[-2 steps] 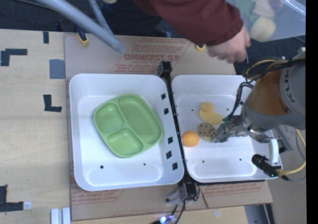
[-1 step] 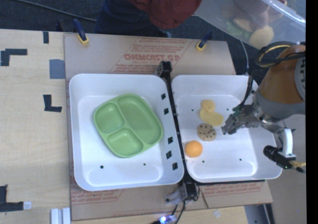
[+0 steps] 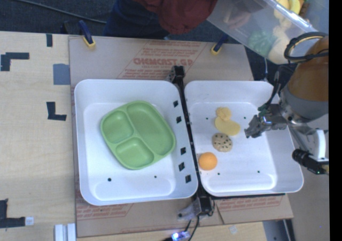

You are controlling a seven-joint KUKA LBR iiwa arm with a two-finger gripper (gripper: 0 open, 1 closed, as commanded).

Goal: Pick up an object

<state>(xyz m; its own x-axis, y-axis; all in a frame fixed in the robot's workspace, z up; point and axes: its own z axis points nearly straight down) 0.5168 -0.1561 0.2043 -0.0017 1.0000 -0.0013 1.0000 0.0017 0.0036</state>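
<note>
hand point(image 3: 252, 130) over right bin point(image 3: 267, 181), near yellow duck point(image 3: 227, 124), cookie point(image 3: 222, 142), orange point(image 3: 207, 161)

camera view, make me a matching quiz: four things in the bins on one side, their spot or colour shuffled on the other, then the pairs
Things:
1. divided plate
2. orange ball
3. cookie
4. gripper

Descriptions:
A. speckled tan round, right bin
B. green, lying in the left bin
C. over the right bin's right part, beside the yellow pieces
D. near the right bin's front left corner

Pairs: 1-B, 2-D, 3-A, 4-C
</note>
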